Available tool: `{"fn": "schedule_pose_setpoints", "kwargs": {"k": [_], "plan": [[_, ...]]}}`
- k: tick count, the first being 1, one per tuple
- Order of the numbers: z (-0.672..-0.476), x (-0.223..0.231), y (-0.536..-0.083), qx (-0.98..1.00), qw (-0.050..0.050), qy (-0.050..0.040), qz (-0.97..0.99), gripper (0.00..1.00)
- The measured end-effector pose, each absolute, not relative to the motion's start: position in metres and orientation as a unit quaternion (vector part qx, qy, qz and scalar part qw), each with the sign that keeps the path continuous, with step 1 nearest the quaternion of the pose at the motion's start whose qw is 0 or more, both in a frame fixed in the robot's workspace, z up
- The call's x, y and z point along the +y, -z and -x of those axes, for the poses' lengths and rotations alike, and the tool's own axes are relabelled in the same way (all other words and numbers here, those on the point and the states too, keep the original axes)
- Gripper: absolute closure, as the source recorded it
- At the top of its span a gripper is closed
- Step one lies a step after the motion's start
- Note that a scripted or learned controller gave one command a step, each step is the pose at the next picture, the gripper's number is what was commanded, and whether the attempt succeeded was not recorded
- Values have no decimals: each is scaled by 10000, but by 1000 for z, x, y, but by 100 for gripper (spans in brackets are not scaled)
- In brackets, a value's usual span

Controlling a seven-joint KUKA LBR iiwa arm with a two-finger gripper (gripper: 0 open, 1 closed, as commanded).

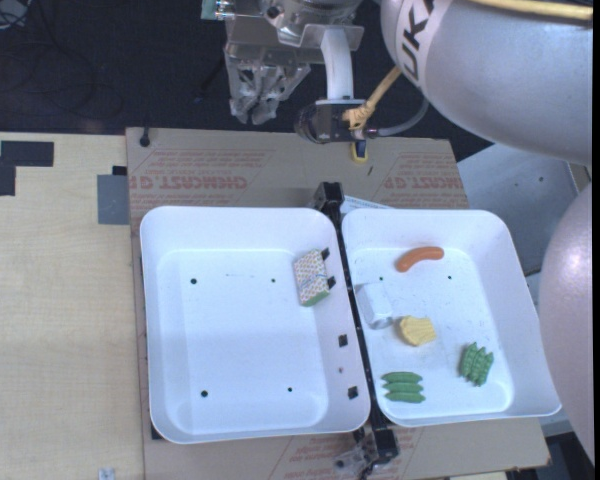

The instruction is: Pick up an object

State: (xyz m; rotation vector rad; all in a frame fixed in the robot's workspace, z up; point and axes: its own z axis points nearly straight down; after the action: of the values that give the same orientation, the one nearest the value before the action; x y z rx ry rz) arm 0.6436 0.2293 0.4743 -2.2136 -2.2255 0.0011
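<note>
Camera view gives you the claw [256,96] raised beyond the far edge of both bins, above the worktop [50,298]; whether its tips are spread or pressed together, you cannot tell. Your left bin [170,368] has a patterned sponge [311,276] leaning at its right wall. Your right bin [500,268] holds an orange sausage [420,258], a clear cup [376,306], a yellow piece [417,330] and two green pods [403,386] [475,363].
</note>
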Motion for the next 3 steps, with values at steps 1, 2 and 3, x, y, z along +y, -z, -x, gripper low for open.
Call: {"fn": "schedule_pose_setpoints", "kwargs": {"k": [1, 2, 3], "plan": [[-642, 242, -312, -7076, 50, -99, 7065, 100], [-645, 241, -382, -7075, -6, 14, 7068, 100], [-644, 241, -378, -7074, 7, -16, 7068, 0]]}}
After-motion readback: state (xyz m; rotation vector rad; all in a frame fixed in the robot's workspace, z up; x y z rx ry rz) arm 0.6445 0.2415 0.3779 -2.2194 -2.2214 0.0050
